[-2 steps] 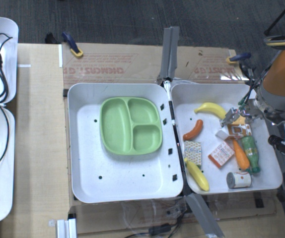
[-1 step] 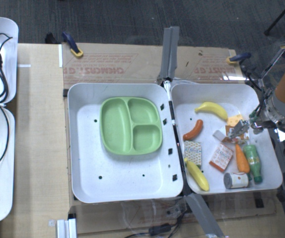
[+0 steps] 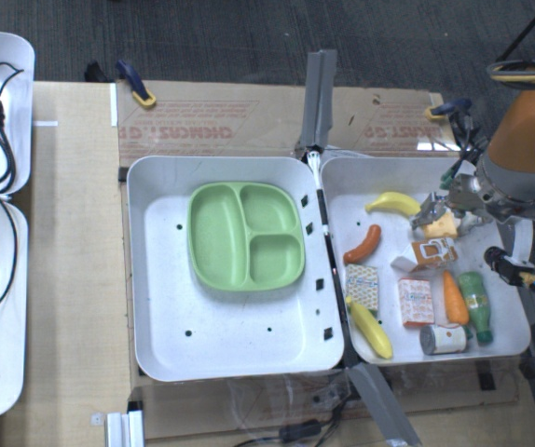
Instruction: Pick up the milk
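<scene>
Right now my pincer (image 3: 432, 214) hangs low over the far part of the right bin (image 3: 519, 343), just past the middle of its clutter. I cannot tell whether it is apart or together: from this height it reads as a grey metal knot. It sits over a pale yellow block (image 3: 443, 225), and I cannot say if it touches that.

The milk (image 3: 416, 301), a red and white carton, lies flat nearer the front of the same bin, apart from my pincer. Between the two lies a small orange carton (image 3: 433, 250). A carrot (image 3: 454, 298) lies just beside the milk on its right, and a green bottle (image 3: 475, 305) lies right of the carrot. A can (image 3: 445, 340) lies on its side in front of them.

Left of the milk are a checkered packet (image 3: 362, 287) and a banana (image 3: 372, 330). A sausage (image 3: 363, 243) and a second banana (image 3: 393, 203) lie farther back.

The left bin (image 3: 151, 277) holds a green divided plate (image 3: 246, 236).
</scene>
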Robot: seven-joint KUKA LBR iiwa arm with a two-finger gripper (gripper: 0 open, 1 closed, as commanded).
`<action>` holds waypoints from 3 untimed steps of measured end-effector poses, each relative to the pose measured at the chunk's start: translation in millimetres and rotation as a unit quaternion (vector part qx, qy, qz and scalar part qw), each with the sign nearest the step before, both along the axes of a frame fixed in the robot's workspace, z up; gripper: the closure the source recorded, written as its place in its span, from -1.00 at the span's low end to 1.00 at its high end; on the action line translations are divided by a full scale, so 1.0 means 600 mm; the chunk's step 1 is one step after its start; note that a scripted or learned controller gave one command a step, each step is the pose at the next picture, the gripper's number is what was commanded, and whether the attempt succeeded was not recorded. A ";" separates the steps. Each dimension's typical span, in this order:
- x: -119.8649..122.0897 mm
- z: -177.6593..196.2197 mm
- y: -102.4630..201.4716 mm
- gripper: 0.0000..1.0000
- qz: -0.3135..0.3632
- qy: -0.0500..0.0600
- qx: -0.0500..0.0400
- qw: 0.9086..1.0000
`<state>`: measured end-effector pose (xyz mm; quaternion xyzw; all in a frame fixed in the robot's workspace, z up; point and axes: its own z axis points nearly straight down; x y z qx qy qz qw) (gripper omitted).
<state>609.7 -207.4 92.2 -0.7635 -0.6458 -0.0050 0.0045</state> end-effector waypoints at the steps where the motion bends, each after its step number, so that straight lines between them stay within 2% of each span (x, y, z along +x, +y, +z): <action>1: -0.065 -0.001 0.033 -1.00 -0.013 0.002 -0.007 1.000; 2: -0.063 0.016 0.032 1.00 -0.014 0.000 -0.007 1.000; 3: 0.037 0.068 0.074 1.00 0.013 0.001 -0.008 1.000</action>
